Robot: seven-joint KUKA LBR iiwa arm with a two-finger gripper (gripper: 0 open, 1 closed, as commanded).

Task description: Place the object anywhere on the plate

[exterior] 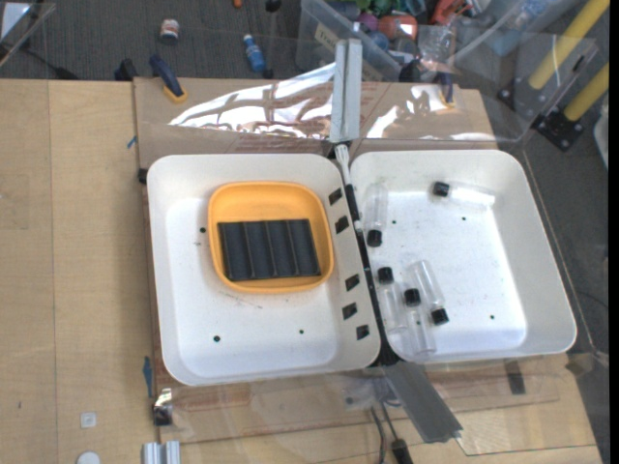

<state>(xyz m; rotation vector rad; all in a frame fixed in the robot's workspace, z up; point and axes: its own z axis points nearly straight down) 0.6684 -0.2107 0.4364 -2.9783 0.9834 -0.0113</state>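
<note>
Wooden bench [68, 259] bearing two white bins; clear tub of coloured toys [426, 8] behind. Left bin [184, 336]: orange plate [266, 193], with the black ribbed block [269, 249] lying flat at its centre. Right bin [503, 327]: scattered clear vials with black caps [423, 288]. How my fingers stand, I cannot tell.

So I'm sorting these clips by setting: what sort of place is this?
Most likely a robotics lab bench, not a home. Two white bins sit side by side on a wooden table, one holding an orange plate, and a clear tub of toys stands behind.
</note>
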